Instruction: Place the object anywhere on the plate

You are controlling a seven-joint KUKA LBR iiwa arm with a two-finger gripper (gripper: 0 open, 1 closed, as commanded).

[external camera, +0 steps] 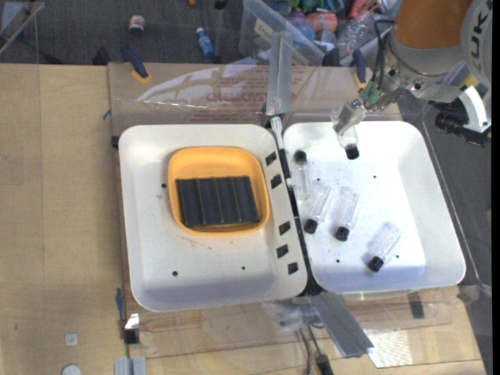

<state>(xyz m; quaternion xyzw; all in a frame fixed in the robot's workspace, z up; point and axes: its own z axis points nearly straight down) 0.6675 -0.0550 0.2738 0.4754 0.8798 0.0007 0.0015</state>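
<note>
Camera view: a slanted look down on two white bins side by side, the arm (437, 14) reaching in from the right.

Gripper: the gripper (361, 108) hangs over the far edge of the right bin (437, 209). A clear vial with a black cap (346, 131) slants down from between its fingers, cap end lowest, so the gripper appears clenched on that vial, held above the bin floor.

How wide: the fingers sit close together around the vial's upper end; the exact gap is too small to judge.

Vials in the right bin: four clear vials with black caps lie on the floor. One (300, 170) is by the divider, two (319, 209) (344, 216) are near the middle just beside each other, and one (382, 248) is toward the near right.

Vial count: five in all, one in the gripper and four loose.

Plate: one orange plate (219, 161) rests in the left bin (148, 233), well apart from the gripper.

On the plate: one dark ribbed block (217, 201) covers most of its middle.

Bins: two.
</note>
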